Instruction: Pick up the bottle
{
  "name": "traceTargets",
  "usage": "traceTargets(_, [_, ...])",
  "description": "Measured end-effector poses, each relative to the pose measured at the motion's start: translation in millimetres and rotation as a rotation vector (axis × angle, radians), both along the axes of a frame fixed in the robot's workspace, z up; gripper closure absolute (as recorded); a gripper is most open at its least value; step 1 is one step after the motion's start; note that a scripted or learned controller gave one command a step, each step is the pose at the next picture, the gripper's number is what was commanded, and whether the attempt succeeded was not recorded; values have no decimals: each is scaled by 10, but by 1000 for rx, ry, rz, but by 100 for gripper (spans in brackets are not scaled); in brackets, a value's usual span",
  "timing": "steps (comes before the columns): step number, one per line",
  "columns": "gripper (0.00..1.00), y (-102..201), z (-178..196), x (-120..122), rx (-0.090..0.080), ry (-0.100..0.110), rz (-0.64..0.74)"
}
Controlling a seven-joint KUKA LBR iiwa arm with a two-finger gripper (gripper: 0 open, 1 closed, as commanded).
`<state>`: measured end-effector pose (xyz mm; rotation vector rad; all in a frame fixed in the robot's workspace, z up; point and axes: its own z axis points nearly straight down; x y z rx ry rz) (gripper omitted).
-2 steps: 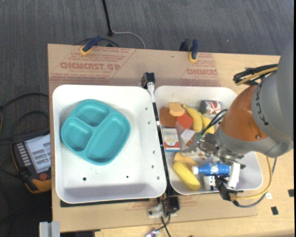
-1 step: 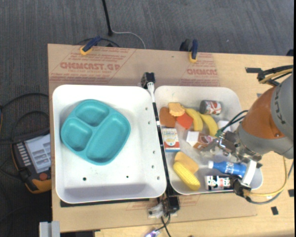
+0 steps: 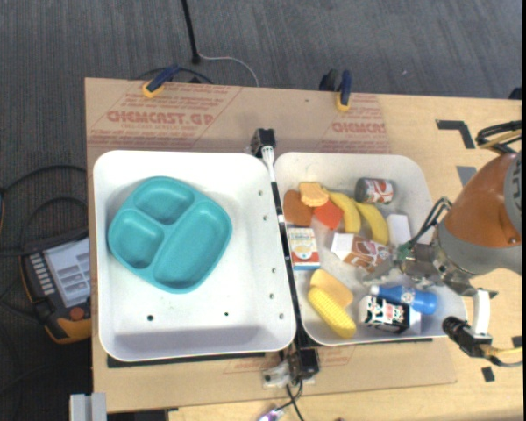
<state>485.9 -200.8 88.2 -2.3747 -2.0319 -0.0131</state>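
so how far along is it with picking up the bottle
Done: the arm has reached into the right bin, with the gripper just above the blue bottle. In hand: nothing visibly held; the bottle lies on its side by the black-and-white carton. Left: grasp and lift it.

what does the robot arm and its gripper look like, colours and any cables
The arm enters from the right, showing a rounded orange band above a grey wrist section. The gripper below it is dark metallic grey with small mechanical parts. Thin black cables loop beside the wrist, and yellow-black cabling sits near the arm's upper edge.
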Motion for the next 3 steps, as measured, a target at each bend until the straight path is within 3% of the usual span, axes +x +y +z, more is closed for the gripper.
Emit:
traceTargets(1, [100,-48,103,11,-15,-10,-4])
traceTargets(2, [0,-48,102,9,-16,-9,-4])
traceTargets(3, [0,-87,8,0,-16,-8,27])
